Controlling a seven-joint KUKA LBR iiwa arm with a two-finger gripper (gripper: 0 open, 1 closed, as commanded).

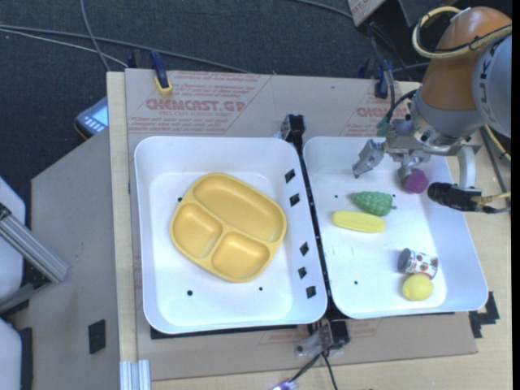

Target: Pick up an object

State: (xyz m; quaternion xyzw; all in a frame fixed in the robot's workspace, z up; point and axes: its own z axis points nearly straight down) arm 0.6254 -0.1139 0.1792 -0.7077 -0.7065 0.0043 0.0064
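A knobbly green toy [373,202] lay mid-right in the right bin [463,250], above a smooth yellow corn cob [358,222]. My pincer [388,162] hung just above them, metal fingers spread apart, holding nothing, beside a round purple ball [416,182].

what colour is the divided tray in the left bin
Yellow. The divided tray shows best in the camera view, lying in the left bin.

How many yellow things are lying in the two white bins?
3: a yellow divided tray in the left bin; a corn cob mid right bin; a small yellow ball near its front corner. The arm may hide more.
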